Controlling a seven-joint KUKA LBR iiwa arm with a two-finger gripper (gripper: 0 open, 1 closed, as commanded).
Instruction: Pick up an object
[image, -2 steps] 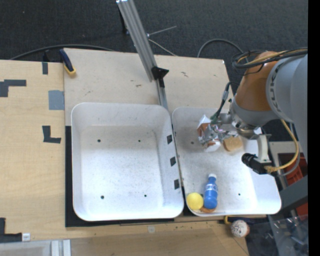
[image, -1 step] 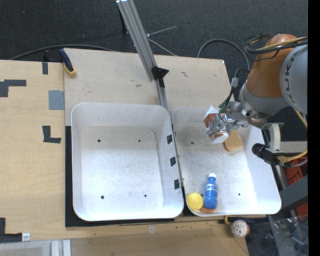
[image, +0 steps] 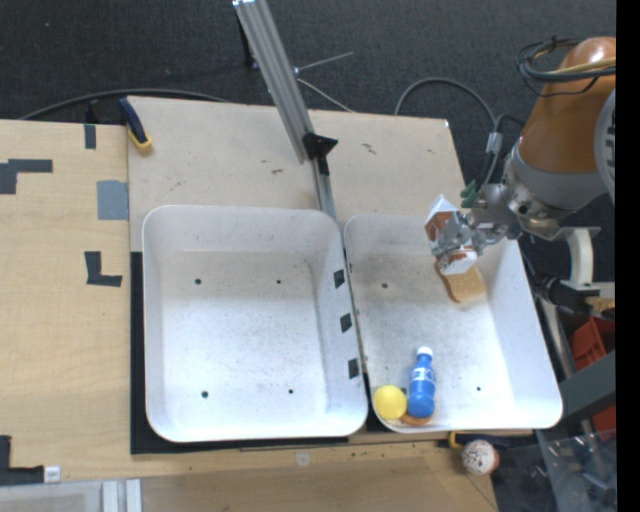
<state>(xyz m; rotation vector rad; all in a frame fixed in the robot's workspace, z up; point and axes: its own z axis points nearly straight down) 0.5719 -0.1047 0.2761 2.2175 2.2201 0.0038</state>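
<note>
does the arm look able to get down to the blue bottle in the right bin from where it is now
Probably yes. The blue bottle lies open from above near the bin's front wall, though a yellow ball touches its side. The gripper hangs over the same bin.

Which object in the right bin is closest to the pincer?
The tan block, right below the pincer; the yellow ball and blue bottle lie at the bin's near edge.

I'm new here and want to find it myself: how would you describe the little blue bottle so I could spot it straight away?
Look at the right-hand white bin, the one nearer the arm, and follow it to its near edge. There, upright beside a yellow ball, is the blue bottle. Its white cap and blue body set it apart from the round yellow ball and the tan block farther back.
</note>
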